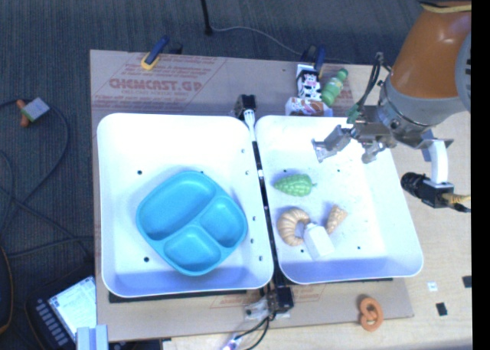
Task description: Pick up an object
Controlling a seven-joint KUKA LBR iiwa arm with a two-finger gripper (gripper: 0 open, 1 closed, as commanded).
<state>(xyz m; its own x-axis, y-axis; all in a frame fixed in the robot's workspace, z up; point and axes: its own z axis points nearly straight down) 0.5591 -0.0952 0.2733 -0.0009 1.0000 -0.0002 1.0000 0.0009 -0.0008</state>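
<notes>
Over the right bin's far half, gripper hangs, jaws spread and empty; green leafy toy sits well off-axis, so straight descent risks closing on nothing.

I see four small things in the right bin, all apart from the claw. A green ridged piece lies near the bin's left wall. Toward the front wall lies a curled tan croissant shape, touching a white block. Just beside the block lies a small tan shell-like piece.
</notes>
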